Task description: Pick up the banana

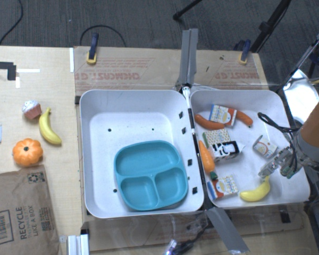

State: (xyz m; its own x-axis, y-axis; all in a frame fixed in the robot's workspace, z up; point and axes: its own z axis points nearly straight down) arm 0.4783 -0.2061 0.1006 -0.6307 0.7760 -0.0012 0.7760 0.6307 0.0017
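Counter (37,68): wood-topped, carries two white bins side by side. Left bin (95,142) holds a blue divided tray (149,173). Right bin (292,195) is cluttered: two small cartons (219,113), a sausage (208,122), a carrot (207,158), a black-and-white carton (224,149), a small packet (263,147), another carton near the front wall (227,185).

Arm enters from the right over the right bin. Tool (270,169) sits low, just above the stem end of the banana (255,192), which lies in the front part of the right bin, near the front wall. Banana is on the bin floor, not between the fingers. Whether the tool is open or closed: cannot tell, since the tip is blurred and small at this angle.

A second banana (49,127) lies outside the bins on the left of the counter, beside a cupcake (31,109) and a small pumpkin (27,152), well apart from the arm.

Risks, judged from this layout:
- Tool is over the banana's thin upper tip, not its middle; a close there would likely pinch the end and let the curved fruit swing or slip out.
- Banana sits close to the front wall, so a descent slightly off could push it against the wall instead of straddling it.
- The nearby carton could be nudged or caught.
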